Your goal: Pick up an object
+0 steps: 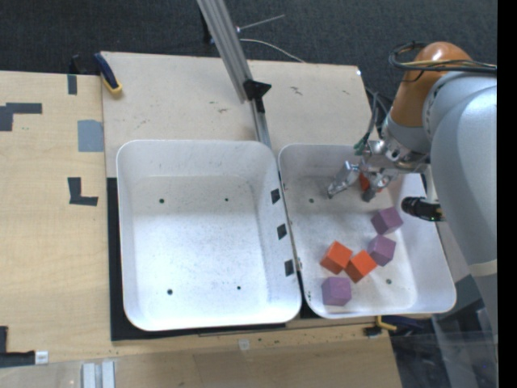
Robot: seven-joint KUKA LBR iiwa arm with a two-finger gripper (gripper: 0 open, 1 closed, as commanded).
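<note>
Purple and orange blocks lie in the right bin [420, 297]: a purple block [387, 220] nearest the gripper [355, 180], an orange block [337, 257] further forward; something small and red sits at the claw, though whether the claw pinches it I cannot tell; any lift risks coming up empty.

You look down from one fixed camera above the bench [202, 87], at a slant, far enough to take in both bins [145, 217]; the arm [460, 160] enters from the right.
</note>
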